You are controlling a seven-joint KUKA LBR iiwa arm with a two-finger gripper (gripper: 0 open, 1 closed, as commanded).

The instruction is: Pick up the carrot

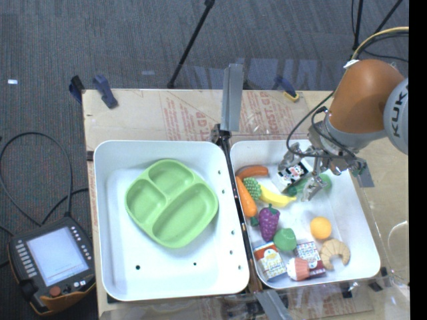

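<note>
You find the carrot point(245, 197) in the right bin point(363, 219), lying along its left wall, with the tip toward the front. Just beside it are a corn cob point(253, 190), a banana point(276, 196) and purple grapes point(268, 221); a sausage point(252, 172) lies behind its top end. Nearer the front you see a green pepper point(285, 239), an orange point(321, 228), a croissant point(335, 252) and some small packets, whose labels are too small to read.

The gripper point(305, 173) hangs over the back of this bin, apart from the carrot. Its fingers mix with a black-and-white thing and something green under them, so you cannot tell if the jaws are apart or together.

The left bin point(107, 212) holds a green plate point(172, 203). A pendant point(50, 264) lies on the floor at the left.
</note>
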